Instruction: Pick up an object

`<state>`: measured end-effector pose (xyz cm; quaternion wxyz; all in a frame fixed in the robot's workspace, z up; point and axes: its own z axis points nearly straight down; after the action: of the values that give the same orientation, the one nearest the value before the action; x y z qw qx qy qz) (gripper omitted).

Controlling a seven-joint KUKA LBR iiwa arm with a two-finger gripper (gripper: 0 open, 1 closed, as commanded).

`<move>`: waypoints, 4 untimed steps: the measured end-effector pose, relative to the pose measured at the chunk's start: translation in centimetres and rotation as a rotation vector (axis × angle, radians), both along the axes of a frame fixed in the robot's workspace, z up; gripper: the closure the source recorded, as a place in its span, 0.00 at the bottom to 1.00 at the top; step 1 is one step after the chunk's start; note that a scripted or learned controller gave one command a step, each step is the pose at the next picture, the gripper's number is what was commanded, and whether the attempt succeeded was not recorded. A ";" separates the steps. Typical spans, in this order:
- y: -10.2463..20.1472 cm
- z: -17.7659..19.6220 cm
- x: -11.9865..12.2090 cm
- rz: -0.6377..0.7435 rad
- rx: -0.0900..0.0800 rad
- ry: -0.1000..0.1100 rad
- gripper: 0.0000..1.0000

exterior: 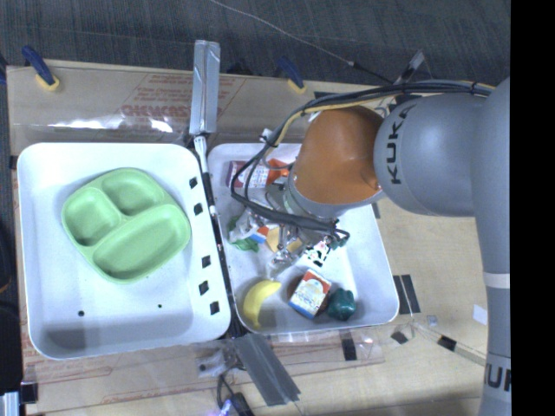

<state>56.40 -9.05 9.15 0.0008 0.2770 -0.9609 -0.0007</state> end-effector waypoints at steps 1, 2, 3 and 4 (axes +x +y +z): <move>-0.1 0.0 -0.2 -0.090 0.000 0.002 0.00; -0.6 0.0 -0.6 -0.105 0.000 0.003 0.00; -0.9 0.0 -0.8 -0.181 0.000 0.005 0.00; -0.1 0.1 0.1 -0.161 0.000 -0.004 0.00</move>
<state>56.55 -9.12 9.24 -0.0010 0.1990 -0.9800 -0.0002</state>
